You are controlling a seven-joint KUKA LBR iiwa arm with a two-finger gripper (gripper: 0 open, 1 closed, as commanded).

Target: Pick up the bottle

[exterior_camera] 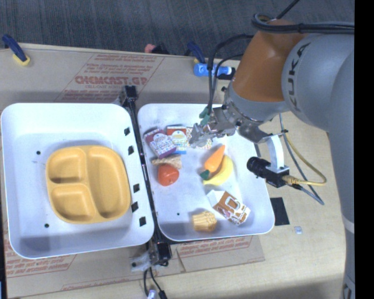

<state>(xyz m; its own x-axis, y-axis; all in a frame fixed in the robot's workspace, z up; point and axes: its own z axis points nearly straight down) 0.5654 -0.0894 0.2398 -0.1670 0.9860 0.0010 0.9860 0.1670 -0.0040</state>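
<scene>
Dark grey carpet floor (81, 8) behind pale counter (305, 254); printed cardboard sheet (106, 73) held by blue clamps (15, 50)

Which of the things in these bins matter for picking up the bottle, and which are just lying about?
For the job:
- claw
- pale clear thing under it, probably the bottle, too blurred to be sure
- right bin

Lying about:
- tomato
- carrot
- banana
- two snack packets
- orange carton
- biscuit
- yellow divided plate in the left bin
</scene>
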